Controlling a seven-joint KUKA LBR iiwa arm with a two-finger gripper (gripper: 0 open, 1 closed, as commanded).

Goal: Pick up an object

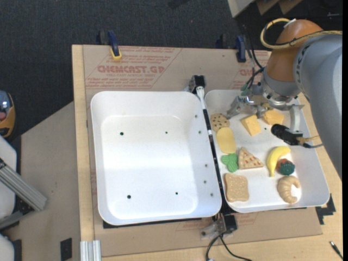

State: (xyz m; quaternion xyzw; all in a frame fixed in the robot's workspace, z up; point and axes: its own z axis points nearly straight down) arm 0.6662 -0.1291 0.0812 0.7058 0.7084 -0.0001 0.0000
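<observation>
I see the gripper low in the right bin, approx. over the cheese; fingers' opening I cannot tell.

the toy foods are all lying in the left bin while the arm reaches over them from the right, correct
Not quite. The camera view shows the toy foods lying in the right bin, not the left bin. The rest holds: the arm reaches over them from the right.
</observation>
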